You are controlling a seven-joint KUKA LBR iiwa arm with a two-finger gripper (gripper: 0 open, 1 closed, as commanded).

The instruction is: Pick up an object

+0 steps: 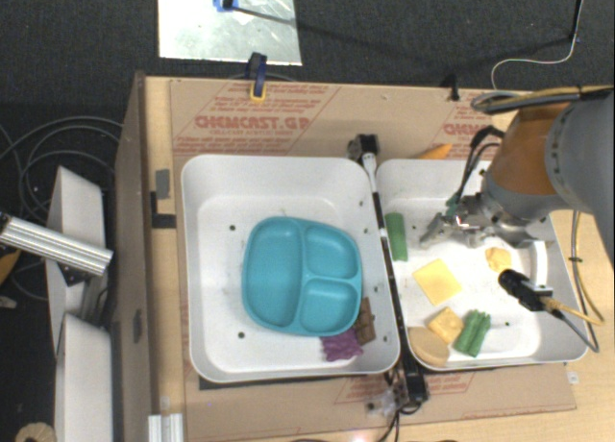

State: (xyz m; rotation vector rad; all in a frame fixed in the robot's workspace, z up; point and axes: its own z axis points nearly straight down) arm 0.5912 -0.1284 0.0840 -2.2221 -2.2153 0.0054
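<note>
My gripper [445, 229] hangs over the upper middle of the right bin [553, 342], open, with nothing between its fingers. Just left of it a green cylinder [395, 235] lies along the bin's left wall. Below the gripper a flat yellow square [437, 282] rests on the bin floor. To its right sits a small yellow piece [498, 258]. Near the front wall are a yellow block [445, 322], a green object [473, 331] and a tan rounded object [429, 347].
The left bin [207, 238] holds a teal divided plate [302, 275], with a purple object [338, 346] and a brown one [366, 323] at its lower right. An orange item [435, 152] lies on the cardboard behind the right bin.
</note>
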